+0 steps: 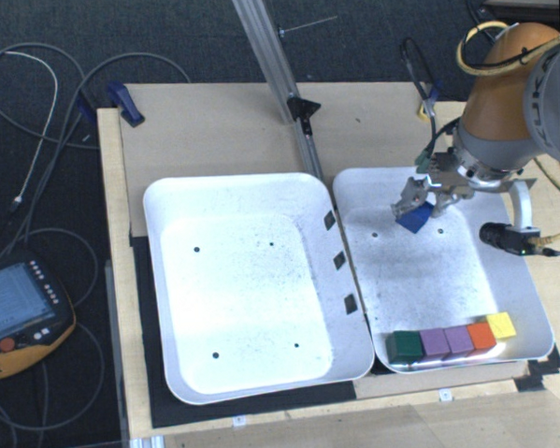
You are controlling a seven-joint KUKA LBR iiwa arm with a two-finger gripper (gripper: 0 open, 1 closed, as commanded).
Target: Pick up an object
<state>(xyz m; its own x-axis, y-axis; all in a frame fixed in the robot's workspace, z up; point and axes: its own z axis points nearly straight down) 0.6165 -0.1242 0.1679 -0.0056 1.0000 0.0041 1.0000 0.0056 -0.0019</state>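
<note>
Camera view: hand [417, 202] pinching blue block [414, 220], fingers closed on it, above right bin [536, 294].

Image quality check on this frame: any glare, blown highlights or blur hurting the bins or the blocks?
Camera view: left bin nearly blown out, its floor washing into the wall; right bin greyer, speckles readable. Block row saturated but soft-edged. Gripper and blue block under it slightly blurred, fingers hard to separate. Shadows weak; dark floor low in detail.
</note>
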